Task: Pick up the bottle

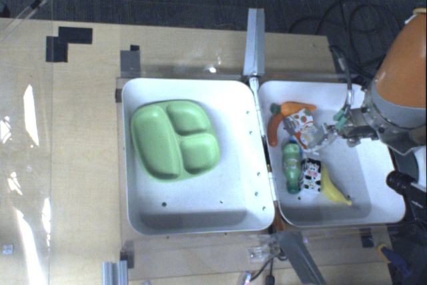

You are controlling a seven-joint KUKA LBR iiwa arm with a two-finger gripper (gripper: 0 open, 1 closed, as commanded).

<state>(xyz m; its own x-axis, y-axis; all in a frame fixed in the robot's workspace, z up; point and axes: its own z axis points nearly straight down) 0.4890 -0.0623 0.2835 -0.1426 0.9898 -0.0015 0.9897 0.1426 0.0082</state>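
Below and left of my jaws [331, 131], whose spread I cannot tell, the green bottle [291, 167] lies flat in the right bin [373, 210]. Likely light, smooth plastic; I'd grip across its mid-body.

A green divided tray [175, 139] lies in the left bin [193, 213]. In the right bin [373, 200] — bottle [291, 167], banana [331, 188], orange piece [274, 128] — the gripper [330, 132] hovers near the clutter.
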